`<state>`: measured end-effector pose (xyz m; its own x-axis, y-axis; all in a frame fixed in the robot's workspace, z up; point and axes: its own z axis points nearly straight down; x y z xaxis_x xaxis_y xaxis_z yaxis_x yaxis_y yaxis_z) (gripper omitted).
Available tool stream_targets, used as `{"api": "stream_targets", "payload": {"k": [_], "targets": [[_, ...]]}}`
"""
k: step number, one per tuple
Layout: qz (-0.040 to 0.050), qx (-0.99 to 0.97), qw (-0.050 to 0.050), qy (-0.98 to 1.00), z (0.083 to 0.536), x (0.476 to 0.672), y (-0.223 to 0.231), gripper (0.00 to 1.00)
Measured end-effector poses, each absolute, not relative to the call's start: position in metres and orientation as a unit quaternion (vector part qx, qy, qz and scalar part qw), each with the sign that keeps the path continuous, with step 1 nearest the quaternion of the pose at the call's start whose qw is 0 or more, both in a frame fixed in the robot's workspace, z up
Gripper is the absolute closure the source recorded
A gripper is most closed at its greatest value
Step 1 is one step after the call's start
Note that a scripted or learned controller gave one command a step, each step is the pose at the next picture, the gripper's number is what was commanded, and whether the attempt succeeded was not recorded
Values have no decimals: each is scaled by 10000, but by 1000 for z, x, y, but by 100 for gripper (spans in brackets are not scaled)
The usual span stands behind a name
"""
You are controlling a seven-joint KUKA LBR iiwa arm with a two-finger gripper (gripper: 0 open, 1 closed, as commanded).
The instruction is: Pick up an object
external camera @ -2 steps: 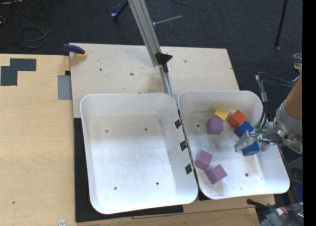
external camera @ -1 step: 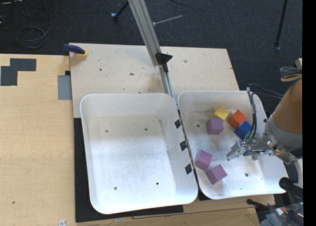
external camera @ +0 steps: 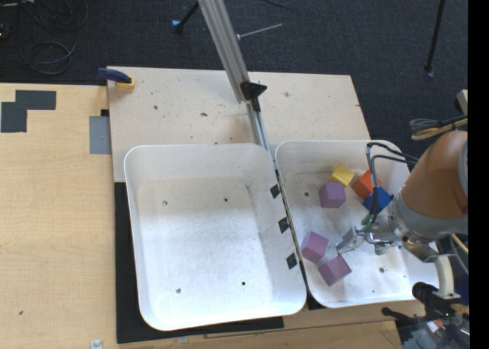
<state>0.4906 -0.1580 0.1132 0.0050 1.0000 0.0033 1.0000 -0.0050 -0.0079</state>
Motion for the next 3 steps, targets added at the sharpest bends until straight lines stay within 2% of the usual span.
{"api": "stream_targets", "payload": {"k": [1,2,3], "targets": [[4,-7099,18,-7043,91,491,-158,0],[1,-7132,28,-7010,102,490,-159,100],[-7,-7114,-14,-7028,160,490,-168,100]]}}
